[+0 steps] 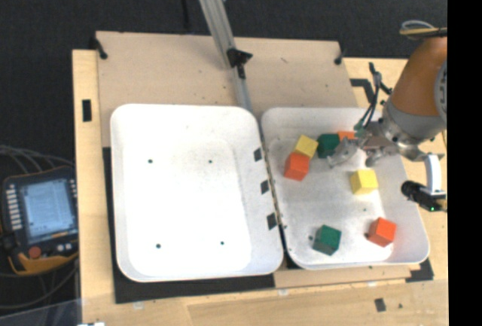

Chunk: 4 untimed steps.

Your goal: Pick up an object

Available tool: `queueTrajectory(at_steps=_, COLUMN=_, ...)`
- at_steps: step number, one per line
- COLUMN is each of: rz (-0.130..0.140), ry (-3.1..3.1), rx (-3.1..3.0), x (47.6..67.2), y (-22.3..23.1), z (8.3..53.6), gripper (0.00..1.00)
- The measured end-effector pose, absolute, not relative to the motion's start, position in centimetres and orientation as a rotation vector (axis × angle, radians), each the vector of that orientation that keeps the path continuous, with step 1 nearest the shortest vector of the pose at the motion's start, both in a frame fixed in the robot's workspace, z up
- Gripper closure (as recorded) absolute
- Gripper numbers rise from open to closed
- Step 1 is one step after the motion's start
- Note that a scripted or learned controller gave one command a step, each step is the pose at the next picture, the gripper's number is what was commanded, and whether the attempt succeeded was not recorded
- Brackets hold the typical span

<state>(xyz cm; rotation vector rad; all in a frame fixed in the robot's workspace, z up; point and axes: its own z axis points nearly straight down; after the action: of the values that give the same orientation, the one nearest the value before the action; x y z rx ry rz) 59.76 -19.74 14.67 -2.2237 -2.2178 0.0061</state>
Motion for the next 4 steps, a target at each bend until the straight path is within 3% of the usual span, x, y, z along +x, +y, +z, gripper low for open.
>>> queueTrajectory(at_steps=1, rz=-0.003, ry=-2.22, rx=-2.231, x=60.0, y=-19.8, z=16.1, gripper=1.0)
queueTrajectory(at_steps=2, rz=-0.005, ry=-2.218, rx=-2.233, x=59.6, y=-20.1, z=20.6, gripper=1.0)
queueTrajectory(at_steps=3, rz=-0.003, ry=-2.217, rx=-2.229, x=59.7, y=-20.2, z=20.8, gripper=1.0)
queueTrajectory(at_steps=4, rz=-0.001, ry=-2.228, rx=-2.214, x=57.7, y=-14.7, z=21.4, gripper=1.0)
